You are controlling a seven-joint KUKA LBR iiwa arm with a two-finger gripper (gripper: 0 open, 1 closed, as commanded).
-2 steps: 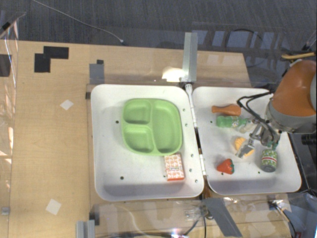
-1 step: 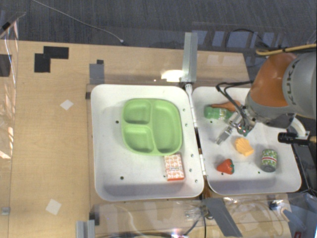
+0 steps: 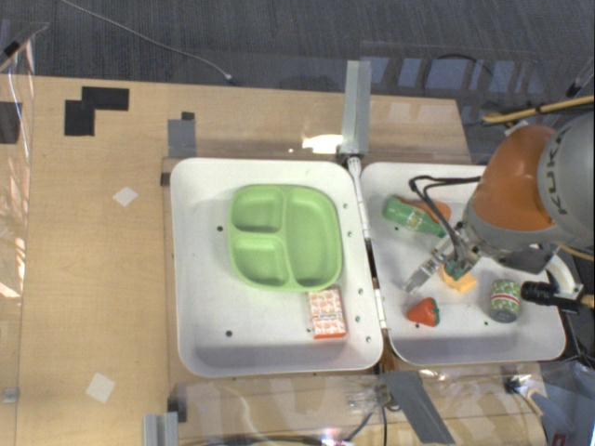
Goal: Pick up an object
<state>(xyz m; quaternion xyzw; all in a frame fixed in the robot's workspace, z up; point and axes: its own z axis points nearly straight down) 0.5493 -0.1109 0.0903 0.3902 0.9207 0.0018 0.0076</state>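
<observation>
Two white bins sit side by side on the bench. Starting at the left, the left bin (image 3: 200, 249) holds a green divided plate (image 3: 284, 236) with three compartments, and just below the plate's lower right corner lies a small red-and-white patterned box (image 3: 326, 312). Across the divider, the right bin (image 3: 465, 347) carries a green bottle (image 3: 413, 216) lying on its side near the top, a red strawberry-like toy (image 3: 423, 311) near the front, a yellow block (image 3: 458, 278) in the middle, and a small green-and-white can (image 3: 505, 299) further right.

The gripper (image 3: 435, 266) is down in the right bin with its two fingers spread apart, one reaching toward the strawberry toy, the other beside the yellow block; nothing sits between them. The arm's orange band (image 3: 516, 184) looms above.

I judge this as the approach step, grasp not yet made. Next, the fingers need to straddle one item, likely the yellow block, then close.
</observation>
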